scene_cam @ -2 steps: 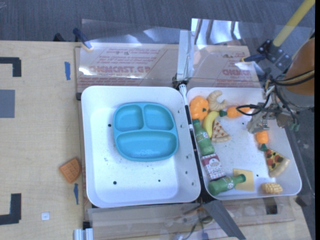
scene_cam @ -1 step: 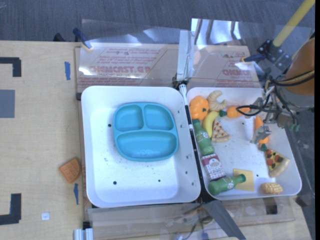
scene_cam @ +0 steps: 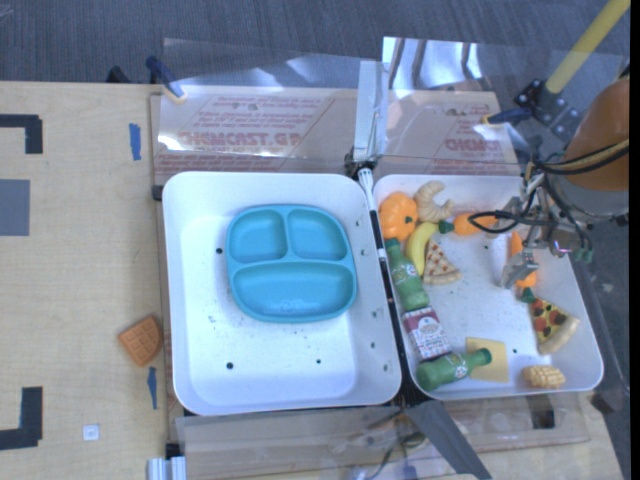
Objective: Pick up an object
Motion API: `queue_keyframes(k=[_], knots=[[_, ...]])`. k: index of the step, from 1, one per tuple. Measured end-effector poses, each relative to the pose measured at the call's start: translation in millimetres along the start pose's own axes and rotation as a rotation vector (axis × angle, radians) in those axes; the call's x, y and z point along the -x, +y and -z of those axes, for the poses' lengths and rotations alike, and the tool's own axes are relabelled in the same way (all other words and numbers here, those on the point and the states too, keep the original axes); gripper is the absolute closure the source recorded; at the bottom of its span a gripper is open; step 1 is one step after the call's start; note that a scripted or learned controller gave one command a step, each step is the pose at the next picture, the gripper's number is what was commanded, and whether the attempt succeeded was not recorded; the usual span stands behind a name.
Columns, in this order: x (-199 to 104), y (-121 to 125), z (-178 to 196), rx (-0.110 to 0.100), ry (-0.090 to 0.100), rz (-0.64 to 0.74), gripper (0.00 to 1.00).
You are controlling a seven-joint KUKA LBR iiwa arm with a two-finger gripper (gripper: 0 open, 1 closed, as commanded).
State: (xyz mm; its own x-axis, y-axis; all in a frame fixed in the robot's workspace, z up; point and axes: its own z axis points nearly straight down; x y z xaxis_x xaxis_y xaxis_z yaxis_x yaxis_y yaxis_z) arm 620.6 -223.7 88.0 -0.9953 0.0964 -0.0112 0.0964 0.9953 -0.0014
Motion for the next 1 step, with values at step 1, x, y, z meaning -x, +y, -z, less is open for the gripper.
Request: queue_keyframes(k=[1], knots=[[4.4, -0.2, 15.3, -0.003, -0.016, 0.0, 1.0]])
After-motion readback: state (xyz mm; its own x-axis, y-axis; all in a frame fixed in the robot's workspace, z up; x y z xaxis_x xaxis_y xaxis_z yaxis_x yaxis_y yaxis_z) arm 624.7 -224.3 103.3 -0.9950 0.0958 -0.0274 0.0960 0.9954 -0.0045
